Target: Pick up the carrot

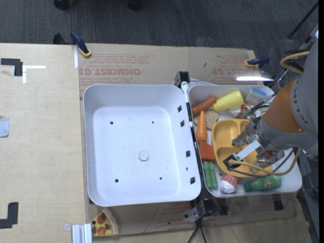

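Observation:
The carrot (201,127) is a slim orange piece lying lengthwise against the left wall of the right bin (291,189), between a tan slice and a red block. My gripper (245,139) hangs over the yellow bowl (226,134) in the middle of that bin, to the right of the carrot and apart from it. The wrist and its fittings hide the fingertips. Nothing is seen held.
Around the carrot lie a red-orange sausage (204,105), a yellow piece (228,100), a red block (206,152), a green cucumber (210,175) and a green bottle (263,183). The left bin (91,135) holds a small round disc (144,156). A pizza slice toy (104,224) lies on the bench in front.

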Controlling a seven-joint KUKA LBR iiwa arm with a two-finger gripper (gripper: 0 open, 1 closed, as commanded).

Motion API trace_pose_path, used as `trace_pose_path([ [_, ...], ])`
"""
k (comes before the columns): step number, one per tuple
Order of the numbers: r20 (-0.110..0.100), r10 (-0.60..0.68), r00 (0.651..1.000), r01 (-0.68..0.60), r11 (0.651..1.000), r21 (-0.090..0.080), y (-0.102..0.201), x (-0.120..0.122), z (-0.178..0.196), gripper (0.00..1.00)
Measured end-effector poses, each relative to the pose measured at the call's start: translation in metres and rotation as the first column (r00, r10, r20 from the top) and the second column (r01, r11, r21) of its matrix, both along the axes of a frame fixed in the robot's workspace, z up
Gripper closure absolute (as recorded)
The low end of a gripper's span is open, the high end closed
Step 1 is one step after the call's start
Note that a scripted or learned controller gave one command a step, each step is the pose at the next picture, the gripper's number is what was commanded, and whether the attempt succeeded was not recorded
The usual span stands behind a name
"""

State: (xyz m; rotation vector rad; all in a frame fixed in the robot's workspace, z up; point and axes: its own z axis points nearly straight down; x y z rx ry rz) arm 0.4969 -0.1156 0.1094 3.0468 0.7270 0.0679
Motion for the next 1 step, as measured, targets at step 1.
trace_pose_path([
  [1,-0.035,-0.144,0.989,0.144,0.99,-0.002,-0.0112,0.0138,-0.015,0.0],
])
